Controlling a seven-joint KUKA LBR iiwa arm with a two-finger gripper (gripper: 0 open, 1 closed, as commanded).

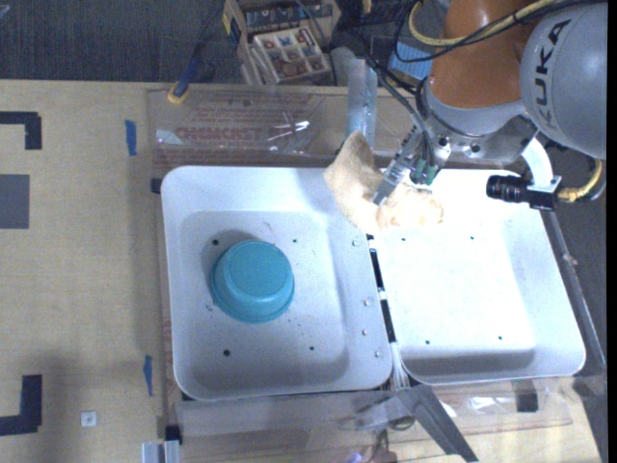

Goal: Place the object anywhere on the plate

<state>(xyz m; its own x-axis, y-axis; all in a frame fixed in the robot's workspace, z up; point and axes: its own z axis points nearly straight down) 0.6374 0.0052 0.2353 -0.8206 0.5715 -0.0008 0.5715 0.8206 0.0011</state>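
bins [463, 345]: smooth white plastic, slightly glossy
plate [253, 279]: teal plastic, smooth, matt
object [359, 186]: tan, soft and cloth-like, crumpled
worktop [77, 287]: pale wood, matt
arm [564, 61]: grey glossy shell, orange shiny band

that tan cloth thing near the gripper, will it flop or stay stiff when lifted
The tan cloth probably flops: it drapes in folds over the bin's rim. It looks thin, so likely light. Pushed, it should bunch up, not slide whole.
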